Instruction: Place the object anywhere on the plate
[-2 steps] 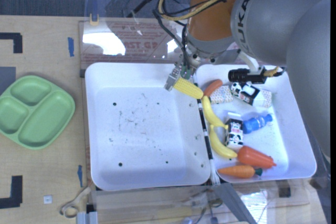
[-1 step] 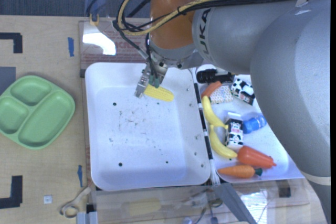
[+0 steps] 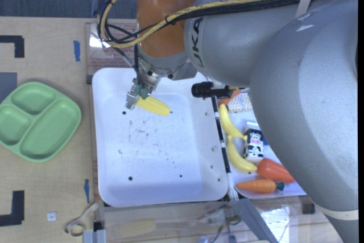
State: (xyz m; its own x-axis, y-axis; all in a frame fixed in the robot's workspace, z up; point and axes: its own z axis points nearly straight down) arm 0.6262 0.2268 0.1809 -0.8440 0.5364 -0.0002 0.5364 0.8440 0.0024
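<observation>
Corn: yellow cob (image 3: 153, 104) lies in the left white bin (image 3: 153, 179), upper part.
Gripper: (image 3: 135, 98) fingers pinch the cob's left end.
Plate: green divided plate (image 3: 37, 120) sits on the bench, left of that bin, well apart.

- Corn cob (image 3: 153, 104): yellow toy ear, lying flat on the floor of the left white bin (image 3: 114, 179), upper part, long axis running left to right and tilted slightly down toward the right.
- Plate (image 3: 38, 120): light green, three compartments, rounded corners, flat on the counter (image 3: 40, 37) left of that bin, well apart from the cob.
</observation>
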